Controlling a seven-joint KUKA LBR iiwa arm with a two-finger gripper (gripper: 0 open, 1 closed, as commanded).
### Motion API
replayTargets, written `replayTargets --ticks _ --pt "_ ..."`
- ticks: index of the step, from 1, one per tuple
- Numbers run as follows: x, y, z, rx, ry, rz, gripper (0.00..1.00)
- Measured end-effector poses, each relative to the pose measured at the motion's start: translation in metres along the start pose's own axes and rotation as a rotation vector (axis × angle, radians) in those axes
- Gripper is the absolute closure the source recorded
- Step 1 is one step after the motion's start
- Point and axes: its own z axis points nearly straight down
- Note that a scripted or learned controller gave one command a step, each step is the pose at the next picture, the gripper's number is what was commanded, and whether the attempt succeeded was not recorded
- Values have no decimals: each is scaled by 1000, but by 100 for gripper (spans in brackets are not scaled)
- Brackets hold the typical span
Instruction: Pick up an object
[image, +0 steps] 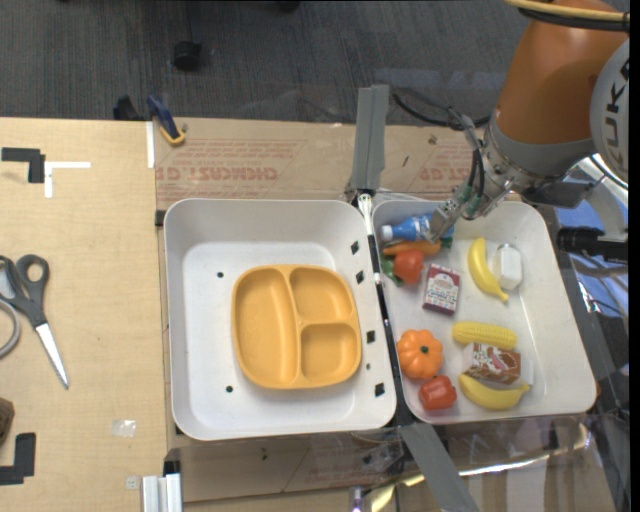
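**Pincer over right bin, far end**

Pincer (462, 203) sits low over the right bin (552, 330), next to the blue bottle (408, 228). Can't tell if it's open or closed. Nothing visibly between the fingers. Bananas (484, 268), corn (484, 334), pumpkin (420, 353) lie in the bin. Yellow tray (296, 326) in the left bin.

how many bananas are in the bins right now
2, both in the right bin: one banana upright near the far right side, another banana lying at the near edge. Others could hide under the gripper.
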Motion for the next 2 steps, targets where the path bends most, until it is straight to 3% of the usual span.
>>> replayTargets --ticks 1,2 --pt "20 -43 6 2 1 489 100" --pt "-9 -140 93 1 2 379 100"
